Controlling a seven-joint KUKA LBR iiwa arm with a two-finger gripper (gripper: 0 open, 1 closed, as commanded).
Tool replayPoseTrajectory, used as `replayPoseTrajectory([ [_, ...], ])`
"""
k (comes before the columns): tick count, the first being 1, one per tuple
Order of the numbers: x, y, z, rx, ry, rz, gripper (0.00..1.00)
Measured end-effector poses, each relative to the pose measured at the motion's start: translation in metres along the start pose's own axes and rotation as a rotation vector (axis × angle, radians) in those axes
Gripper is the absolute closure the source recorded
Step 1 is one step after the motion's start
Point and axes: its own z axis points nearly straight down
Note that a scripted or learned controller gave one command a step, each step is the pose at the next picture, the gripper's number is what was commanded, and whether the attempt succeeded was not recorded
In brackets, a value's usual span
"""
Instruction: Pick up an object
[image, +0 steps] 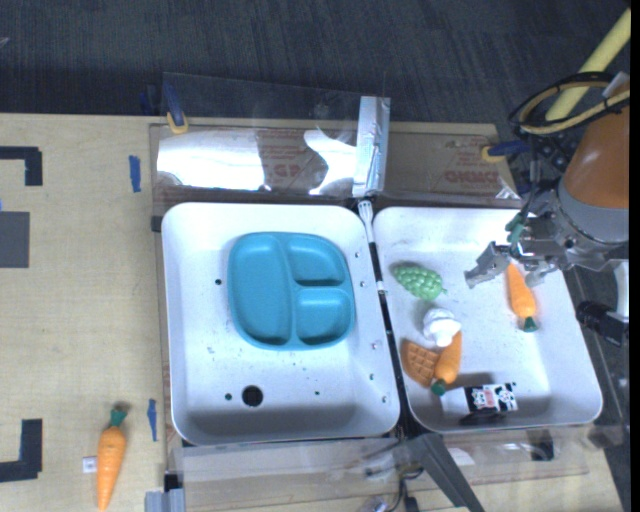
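Observation:
My gripper (503, 264) hangs over the back right part of the right bin (575, 400), below the arm's orange band. An orange carrot (520, 296) with a green tip lies or hangs directly under it, its upper end meeting the gripper. Whether the carrot is gripped or resting on the bin floor I cannot tell. Left of it in the same bin are a green bumpy toy (418, 280), a white piece (440, 325), an orange waffle-like toy with a second small carrot (436, 362), and a black-and-white carton (490, 398) at the front.
The left bin (190, 330) holds a blue divided plate (290, 290) and a small black disc (252, 396). Another carrot (110, 455) lies on the wooden bench at front left. A shiny foil-covered board (260, 160) stands behind the bins.

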Motion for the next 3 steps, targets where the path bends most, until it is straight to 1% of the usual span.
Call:
replayPoseTrajectory([
  [1,-0.093,0.058,0.12,0.002,0.009,-0.175,0.0],
  [2,-0.089,0.058,0.136,-0.012,0.01,-0.166,0.0],
  [3,-0.092,0.057,0.126,-0.012,0.002,-0.165,1.0],
])
